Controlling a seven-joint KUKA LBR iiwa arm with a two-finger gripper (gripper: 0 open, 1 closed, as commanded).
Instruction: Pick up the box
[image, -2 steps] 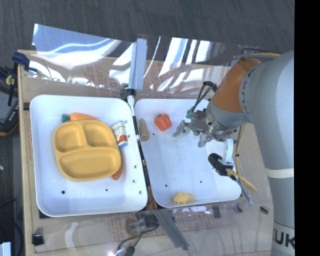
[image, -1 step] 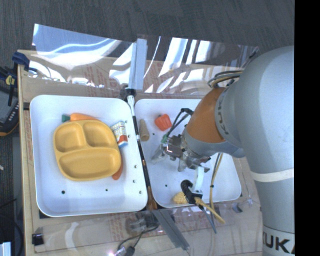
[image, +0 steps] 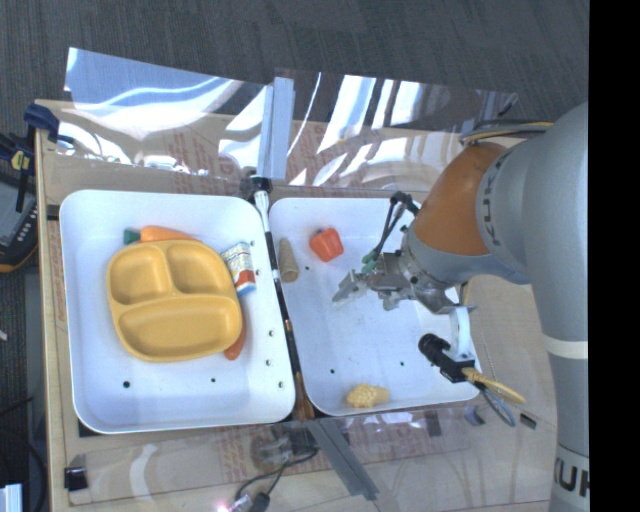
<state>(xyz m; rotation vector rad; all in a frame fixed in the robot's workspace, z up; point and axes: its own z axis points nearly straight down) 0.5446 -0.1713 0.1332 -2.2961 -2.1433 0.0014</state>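
The box (image: 238, 267) is small and white with a red and blue label. It lies in the left bin (image: 85, 350), against the right rim of a yellow divided plate (image: 175, 300). My gripper (image: 350, 286) hangs over the middle of the right bin (image: 345, 355), well to the right of the box and across the wall between the bins. Nothing shows in its grasp. The grey arm with its orange band reaches in from the right.
An orange carrot (image: 165, 234) pokes out behind the plate. The right bin holds a red pepper (image: 325, 244), a brown oblong piece (image: 288, 260) by its left wall, and a yellow corn cob (image: 367, 396) near its front edge.
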